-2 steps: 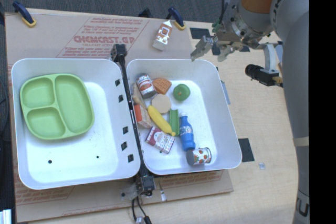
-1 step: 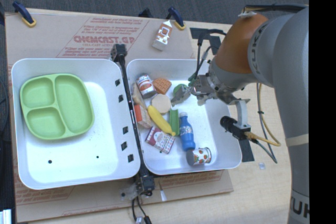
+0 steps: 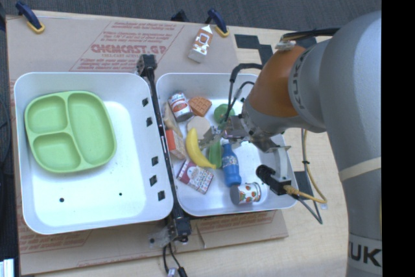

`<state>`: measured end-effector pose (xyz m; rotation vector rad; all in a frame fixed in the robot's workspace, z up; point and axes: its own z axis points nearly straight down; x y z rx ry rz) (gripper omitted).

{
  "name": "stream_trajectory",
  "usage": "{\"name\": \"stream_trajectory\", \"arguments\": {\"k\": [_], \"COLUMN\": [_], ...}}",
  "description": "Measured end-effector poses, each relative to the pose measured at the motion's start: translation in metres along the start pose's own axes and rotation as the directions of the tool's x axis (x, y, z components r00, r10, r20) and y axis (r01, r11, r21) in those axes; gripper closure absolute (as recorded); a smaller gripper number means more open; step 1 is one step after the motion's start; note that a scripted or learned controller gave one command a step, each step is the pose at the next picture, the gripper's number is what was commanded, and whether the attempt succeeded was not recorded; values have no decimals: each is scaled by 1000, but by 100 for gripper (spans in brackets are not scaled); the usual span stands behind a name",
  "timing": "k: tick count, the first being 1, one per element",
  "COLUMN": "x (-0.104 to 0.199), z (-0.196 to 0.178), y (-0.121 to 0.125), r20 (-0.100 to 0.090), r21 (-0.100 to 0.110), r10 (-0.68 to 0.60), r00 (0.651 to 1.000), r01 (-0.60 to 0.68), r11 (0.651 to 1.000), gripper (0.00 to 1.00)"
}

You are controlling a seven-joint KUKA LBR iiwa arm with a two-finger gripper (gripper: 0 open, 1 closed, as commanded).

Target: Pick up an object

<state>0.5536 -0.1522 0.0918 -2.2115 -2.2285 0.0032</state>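
Gripper (image 3: 219, 137) low in right bin (image 3: 279, 203), among banana (image 3: 195, 149), blue bottle (image 3: 229, 165), green item (image 3: 222, 112); finger state impossible to tell.

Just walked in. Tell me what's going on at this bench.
A grey robot arm reaches in from the right over the right bin, which is crowded with small items: a banana, a blue bottle, a can, a waffle and a cup. Its pincer is down among them, near the banana and bottle; nothing is visibly lifted. The left bin holds a green divided plate.
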Motion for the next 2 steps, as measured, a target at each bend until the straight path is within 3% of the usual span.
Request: {"name": "stream_trajectory", "arguments": {"k": [1,2], "x": [0,59], "z": [-10,-88], "y": [1,-45], "r20": [1,0], "r21": [1,0], "r10": [-5,-2], "r00": [1000,1000], "r01": [5,2], "r11": [1000,1000], "gripper": [100,100]}}
